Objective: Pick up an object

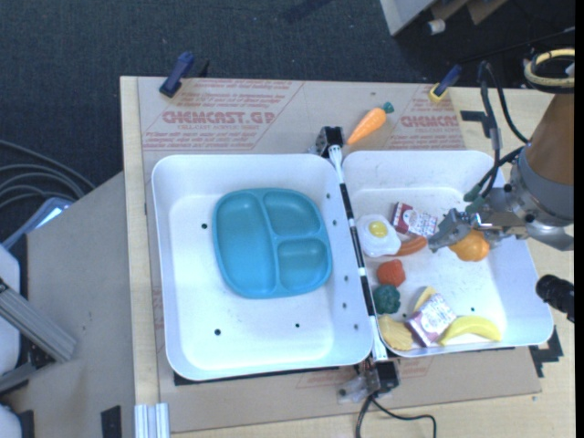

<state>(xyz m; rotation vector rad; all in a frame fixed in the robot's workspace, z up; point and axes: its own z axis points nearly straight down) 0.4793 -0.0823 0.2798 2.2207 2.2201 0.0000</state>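
My gripper (456, 229) hangs low over the middle of the right bin (511, 272), on the arm that comes in from the right. An orange ball (474, 248) lies right against its lower right side, partly covered by it; I cannot tell if it is gripped. To the gripper's left lie a red and white packet (411, 217), a fried egg toy (378, 234) and a small orange stick (412, 245). Nearer the front are a red tomato (391, 271), a green broccoli (386, 297), a banana (473, 329) and a pink packet (432, 316).
The left bin (182, 308) holds a blue divided plate (272, 241). A toy carrot (367, 124) lies on the board behind the bins. A black divider rail (351, 245) separates the bins. Cables run down to the wrist at the right.
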